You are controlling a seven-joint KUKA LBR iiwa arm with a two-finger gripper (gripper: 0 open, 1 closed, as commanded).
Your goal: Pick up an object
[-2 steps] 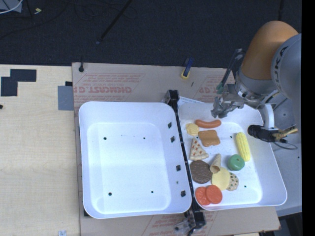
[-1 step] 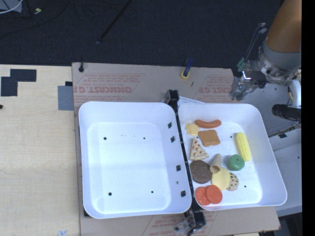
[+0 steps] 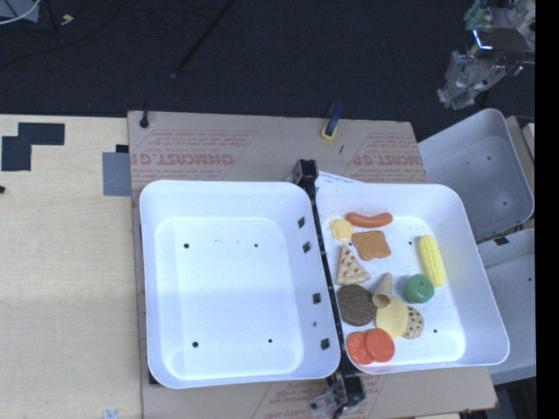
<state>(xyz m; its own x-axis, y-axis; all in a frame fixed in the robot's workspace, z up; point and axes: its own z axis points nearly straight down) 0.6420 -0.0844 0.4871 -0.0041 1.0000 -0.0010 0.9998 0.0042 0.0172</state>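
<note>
The right bin (image 3: 472, 234) holds several toy foods: a red sausage (image 3: 369, 219), a slice of toast (image 3: 371, 245), a yellow corn cob (image 3: 431, 260), a pizza wedge (image 3: 351, 267), a brown patty (image 3: 355, 305), a small cone (image 3: 383, 291), a green round piece (image 3: 419, 288), a pale yellow disc (image 3: 393, 319) and red tomato slices (image 3: 370, 346). My gripper (image 3: 463, 78) hangs high at the top right, well above and behind the right bin, far from every item and with nothing seen in it.
The left bin (image 3: 150, 234) sits beside the right one, joined by a black divider (image 3: 319, 269). A grey metal plate (image 3: 489, 164) lies right of the bins. A blue and yellow clip (image 3: 331, 122) stands on the cardboard behind them.
</note>
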